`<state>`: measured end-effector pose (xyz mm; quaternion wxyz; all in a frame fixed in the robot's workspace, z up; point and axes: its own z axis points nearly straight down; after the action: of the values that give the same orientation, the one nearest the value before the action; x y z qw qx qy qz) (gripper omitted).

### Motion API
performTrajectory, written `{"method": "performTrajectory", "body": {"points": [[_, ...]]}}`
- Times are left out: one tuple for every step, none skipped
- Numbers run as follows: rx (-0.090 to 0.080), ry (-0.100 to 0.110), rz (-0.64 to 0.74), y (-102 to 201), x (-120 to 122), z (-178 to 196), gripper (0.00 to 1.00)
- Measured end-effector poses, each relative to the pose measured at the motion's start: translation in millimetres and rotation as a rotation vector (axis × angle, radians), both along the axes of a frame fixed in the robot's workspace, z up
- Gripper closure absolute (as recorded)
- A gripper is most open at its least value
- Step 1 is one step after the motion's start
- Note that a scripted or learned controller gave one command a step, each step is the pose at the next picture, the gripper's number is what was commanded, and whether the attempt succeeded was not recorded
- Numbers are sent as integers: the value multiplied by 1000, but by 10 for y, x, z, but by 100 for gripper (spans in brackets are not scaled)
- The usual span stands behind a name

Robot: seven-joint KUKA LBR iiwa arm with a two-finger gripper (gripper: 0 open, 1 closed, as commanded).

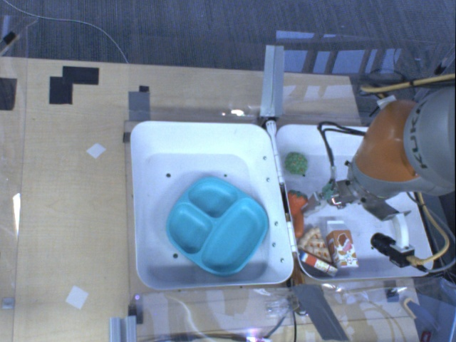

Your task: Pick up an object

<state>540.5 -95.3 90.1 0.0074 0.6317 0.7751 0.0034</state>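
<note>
My gripper (333, 194), grip state unclear, hangs over the right bin (313, 137) near a green ball (296, 163), an orange toy (296, 204) and a small carton (341, 249) with unreadable print.

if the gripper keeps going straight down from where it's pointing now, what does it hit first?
Probably the orange item at the right bin's left wall, or bare floor just beside it. The gripper points down-left there; depth is unclear from above. The green ball sits off that line.
</note>
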Motion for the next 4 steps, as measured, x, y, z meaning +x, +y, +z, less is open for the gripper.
{"method": "performTrajectory", "body": {"points": [[-1, 1, 22, -368, -475, 1, 0], [-6, 1, 400, -200, -100, -1, 0], [1, 11, 165, -793, -522, 402, 0], [1, 3, -16, -201, -360, -4, 0]]}}
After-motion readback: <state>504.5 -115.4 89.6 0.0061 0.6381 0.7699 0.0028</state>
